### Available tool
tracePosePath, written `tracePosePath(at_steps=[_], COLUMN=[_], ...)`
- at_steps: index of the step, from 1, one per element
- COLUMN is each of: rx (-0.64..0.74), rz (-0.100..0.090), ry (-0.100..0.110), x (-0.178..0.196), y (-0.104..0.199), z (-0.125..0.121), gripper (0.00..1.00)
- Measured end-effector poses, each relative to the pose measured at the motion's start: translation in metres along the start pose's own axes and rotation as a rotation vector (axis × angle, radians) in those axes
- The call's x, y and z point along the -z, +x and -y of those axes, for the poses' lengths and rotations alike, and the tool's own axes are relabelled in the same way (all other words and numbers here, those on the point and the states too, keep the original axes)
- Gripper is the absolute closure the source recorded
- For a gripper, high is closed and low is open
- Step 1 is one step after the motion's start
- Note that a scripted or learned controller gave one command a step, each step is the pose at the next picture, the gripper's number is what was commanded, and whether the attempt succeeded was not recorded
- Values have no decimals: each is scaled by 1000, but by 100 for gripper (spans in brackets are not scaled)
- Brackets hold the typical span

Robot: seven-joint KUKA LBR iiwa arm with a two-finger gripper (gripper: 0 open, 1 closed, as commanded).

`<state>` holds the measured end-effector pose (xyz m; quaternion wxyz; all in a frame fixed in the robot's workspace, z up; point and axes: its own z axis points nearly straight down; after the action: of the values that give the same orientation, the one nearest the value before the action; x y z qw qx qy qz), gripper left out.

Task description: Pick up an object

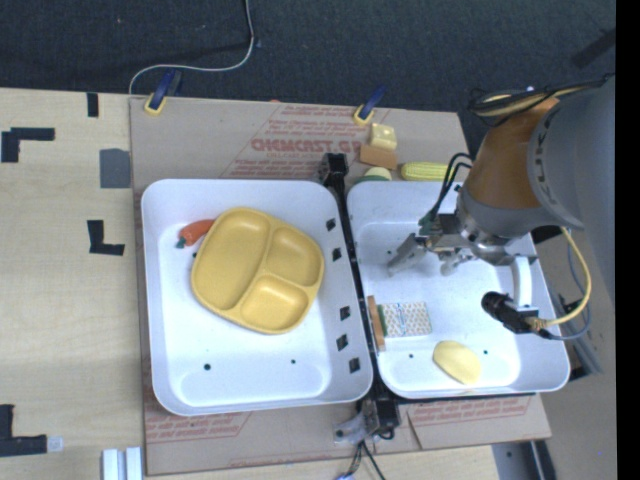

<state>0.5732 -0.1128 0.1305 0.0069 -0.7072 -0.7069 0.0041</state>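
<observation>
Camera view, from above at a slant. The wooden worktop (60,298) carries two shallow white bins side by side on a cardboard sheet. The left white bin (170,368) holds a yellow three-compartment plastic plate (258,269), lying flat, and a small orange carrot-shaped toy (194,231) tucked against the plate's upper-left edge.

The right white bin (545,373) holds a pale yellow lemon-shaped object (458,362) near its lower wall and a small flat packet with a speckled green-and-white face (402,320) just left of centre, close to the dividing rim. The two lie near each other but apart.

The grey arm with its orange band reaches in from the right, and its tool (430,253) hangs over the upper half of the right bin, above the packet. Its two fingers are spread, with nothing between them.

Behind the bins, on the cardboard, rest a tan wooden block (379,147) and a yellow corn-cob toy (424,171).
</observation>
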Motion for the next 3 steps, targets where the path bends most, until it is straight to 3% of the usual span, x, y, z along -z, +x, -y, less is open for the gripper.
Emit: tracePosePath(at_steps=[1,2,3], rx=[11,-2,-1], rz=[1,3,7], ry=[-19,-6,-19], x=[57,52,53], y=[90,78,23], z=[-18,89,16], gripper=[0,0,0])
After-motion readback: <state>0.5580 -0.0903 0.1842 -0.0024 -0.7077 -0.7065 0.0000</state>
